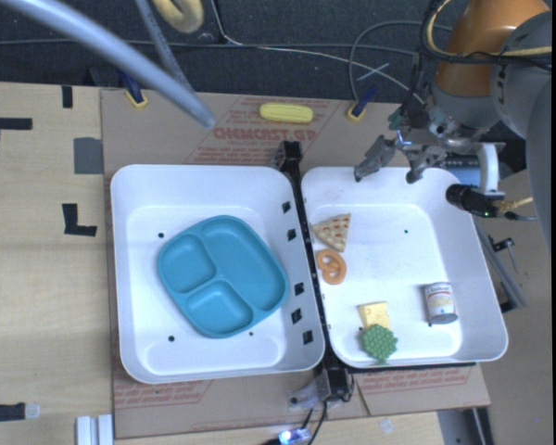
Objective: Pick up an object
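Left bin (130, 248) just has a blue divided plate (221, 274) lying flat in it, probably too wide to pinch. The right bin (463, 211) is where the pickable stuff sits: a cracker wedge (334, 231) and a pretzel (332, 267) hugging the left wall, a yellow cheese block (373, 314) touching a green broccoli piece (379, 342) at the near side, and a little can (438, 303) off to the right.

The gripper (396, 165) hangs over the far rim of that bin, jaws spread open, holding nothing.

My worry: the flat snacks by the wall could slip out, or a finger clips the rim. Going for the cheese might drag the broccoli along. The can could tip and roll.
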{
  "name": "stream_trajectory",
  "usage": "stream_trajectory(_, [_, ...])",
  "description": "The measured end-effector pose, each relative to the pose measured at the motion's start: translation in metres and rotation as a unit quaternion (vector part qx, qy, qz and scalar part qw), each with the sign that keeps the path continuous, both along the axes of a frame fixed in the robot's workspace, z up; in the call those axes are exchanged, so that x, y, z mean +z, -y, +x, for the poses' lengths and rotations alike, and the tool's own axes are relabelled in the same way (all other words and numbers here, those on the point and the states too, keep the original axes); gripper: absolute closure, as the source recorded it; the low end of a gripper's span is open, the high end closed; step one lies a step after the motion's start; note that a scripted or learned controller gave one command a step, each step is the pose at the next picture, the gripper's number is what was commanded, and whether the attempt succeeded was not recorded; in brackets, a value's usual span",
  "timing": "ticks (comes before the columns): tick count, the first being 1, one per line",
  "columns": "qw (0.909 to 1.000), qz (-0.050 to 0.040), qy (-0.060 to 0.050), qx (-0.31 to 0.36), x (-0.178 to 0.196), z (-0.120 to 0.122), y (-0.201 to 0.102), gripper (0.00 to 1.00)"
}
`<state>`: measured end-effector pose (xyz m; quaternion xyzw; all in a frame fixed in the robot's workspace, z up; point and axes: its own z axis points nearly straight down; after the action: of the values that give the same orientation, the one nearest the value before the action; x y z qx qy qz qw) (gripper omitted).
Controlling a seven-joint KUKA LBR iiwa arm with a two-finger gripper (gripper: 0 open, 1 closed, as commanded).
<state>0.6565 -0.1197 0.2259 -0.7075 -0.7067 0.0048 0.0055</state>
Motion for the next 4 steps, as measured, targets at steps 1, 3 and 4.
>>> stream_trajectory(1, [1.0,-0.0007,0.006,0.001,0.008,0.003,0.0,0.0])
stream_trajectory(3, [1.0,-0.0012,0.004,0.001,-0.107,0.0,-0.001,0.0])
stream_trajectory(4, [1.0,-0.0016,0.007,0.002,-0.143,0.0,-0.002,0.0])
